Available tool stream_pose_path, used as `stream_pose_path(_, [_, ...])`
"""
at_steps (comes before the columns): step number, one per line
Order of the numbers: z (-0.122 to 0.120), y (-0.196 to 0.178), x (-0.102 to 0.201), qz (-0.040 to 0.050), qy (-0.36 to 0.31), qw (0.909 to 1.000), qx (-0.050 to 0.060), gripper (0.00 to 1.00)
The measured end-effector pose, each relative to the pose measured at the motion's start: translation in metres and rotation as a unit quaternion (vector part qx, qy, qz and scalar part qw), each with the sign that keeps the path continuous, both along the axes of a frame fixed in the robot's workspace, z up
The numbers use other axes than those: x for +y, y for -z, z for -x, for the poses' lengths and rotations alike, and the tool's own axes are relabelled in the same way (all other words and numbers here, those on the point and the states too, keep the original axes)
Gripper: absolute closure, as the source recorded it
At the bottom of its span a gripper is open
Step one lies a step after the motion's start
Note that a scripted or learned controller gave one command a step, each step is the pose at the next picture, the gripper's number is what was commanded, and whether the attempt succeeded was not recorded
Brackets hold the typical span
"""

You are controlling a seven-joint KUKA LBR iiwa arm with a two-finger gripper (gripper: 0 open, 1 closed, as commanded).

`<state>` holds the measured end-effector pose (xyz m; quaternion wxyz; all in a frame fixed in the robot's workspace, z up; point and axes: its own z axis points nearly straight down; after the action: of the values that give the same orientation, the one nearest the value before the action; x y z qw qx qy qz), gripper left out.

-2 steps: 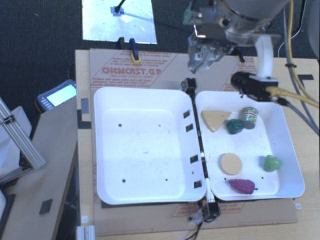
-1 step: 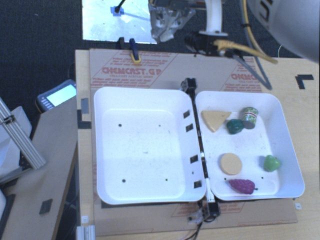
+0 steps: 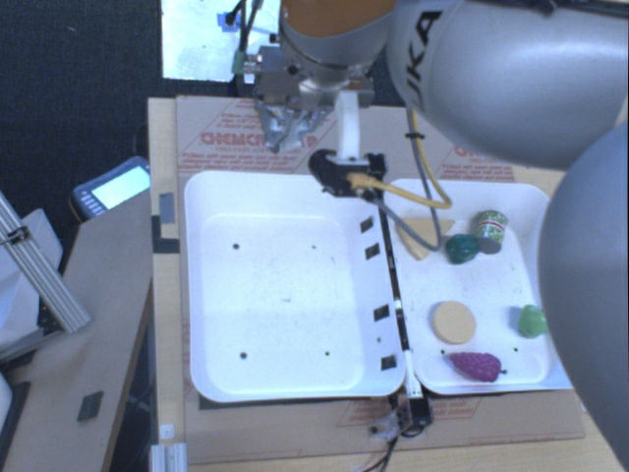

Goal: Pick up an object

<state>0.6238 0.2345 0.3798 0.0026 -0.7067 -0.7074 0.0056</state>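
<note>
In the right bin (image 3: pixel 536 205): round tan disc (image 3: pixel 454 322), flat, beside purple lump (image 3: pixel 476 365)

A pale wooden bench (image 3: pixel 118 293) fills the scene, topped by a brown cardboard sheet (image 3: pixel 221 131) printed with red lettering. Dark floor (image 3: pixel 69 77) lies far left. A bright panel (image 3: pixel 201 23) glares at the far edge. Aluminium framing (image 3: pixel 34 268) slants across the left side.
</note>
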Motion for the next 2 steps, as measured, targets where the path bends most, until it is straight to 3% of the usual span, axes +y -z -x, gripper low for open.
stream_pose_path(1, [-0.046, -0.134, -0.001, -0.0046, -0.001, 0.9999, -0.015, 1.0])
stream_pose_path(2, [0.041, -0.158, -0.065, -0.0027, 0.002, 1.0, -0.007, 1.0])
